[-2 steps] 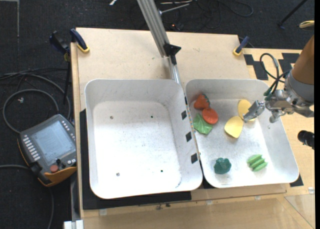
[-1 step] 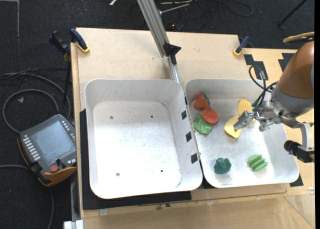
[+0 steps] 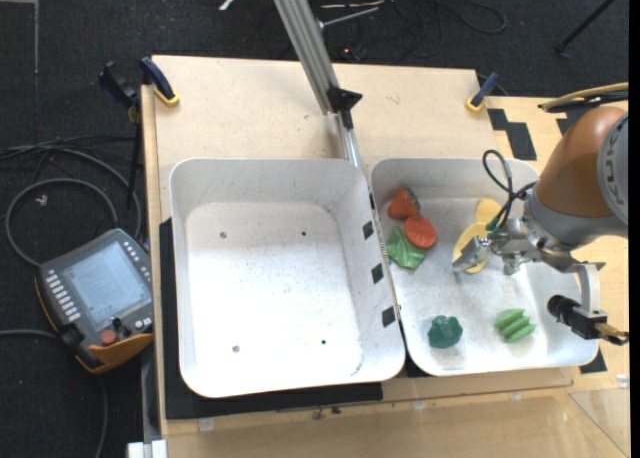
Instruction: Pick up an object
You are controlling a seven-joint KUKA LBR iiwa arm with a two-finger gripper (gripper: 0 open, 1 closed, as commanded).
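Dark carpet was seen all around a pale wooden bench (image 3: pixel 260 106), and cables were scattered on the floor at the top and left of the frame. A grey hand controller (image 3: pixel 98 296) had been left on the floor at the lower left. Two white bins had been set side by side on the bench so that things could be moved from one to the other. The left bin (image 3: pixel 190 186) sat in the middle of the frame. The right bin (image 3: pixel 440 171) held all the toys, most likely because they were meant to be picked from there.

The arm (image 3: pixel 590 171) was reached in from the right, and the gripper (image 3: pixel 487 249) was lowered over the yellow banana toy (image 3: pixel 478 231) near the middle of the right bin. Whether the gripper was spread or pressed together could not be told, and a hold on the banana could not be judged.

The banana was laid on a slant, with its long axis running from the upper right to the lower left, and its lower end was pointed toward the bottom left of the frame.

Red toys (image 3: pixel 412 221) and a green leaf toy (image 3: pixel 405 251) were piled by the bin's left wall. A dark green toy (image 3: pixel 445 331) and a light green toy (image 3: pixel 514 325) were placed lower down, well apart from the banana.
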